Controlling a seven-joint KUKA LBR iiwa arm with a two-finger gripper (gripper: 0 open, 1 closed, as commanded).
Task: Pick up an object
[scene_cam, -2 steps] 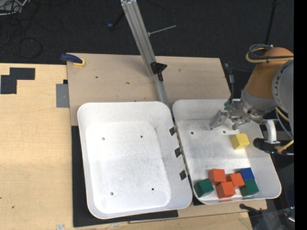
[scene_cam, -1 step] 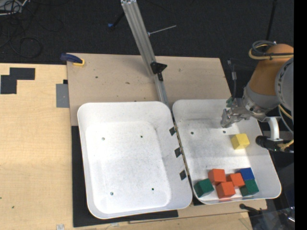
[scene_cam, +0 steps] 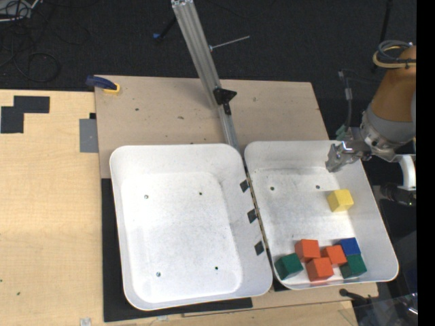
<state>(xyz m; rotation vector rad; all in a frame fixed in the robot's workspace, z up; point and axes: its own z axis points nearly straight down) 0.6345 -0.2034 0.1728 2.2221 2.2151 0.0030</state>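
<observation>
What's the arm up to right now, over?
Gripper over right bin's far edge. Yellow block just below it, alone, unobstructed.

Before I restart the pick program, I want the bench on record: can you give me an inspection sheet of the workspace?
Surface: wooden bench bearing left bin and right bin, side by side.
Job's things: in the right bin, yellow block alone; at the near edge a cluster of three orange blocks, two green blocks and a blue block.
Clutter: blue-and-yellow clamp at the bench's far left corner.
Grippers: gripper above the right bin's far right corner, nothing seen in it.
Cables: loops on the dark floor, far left.
Surroundings: slanted aluminium rail.
</observation>
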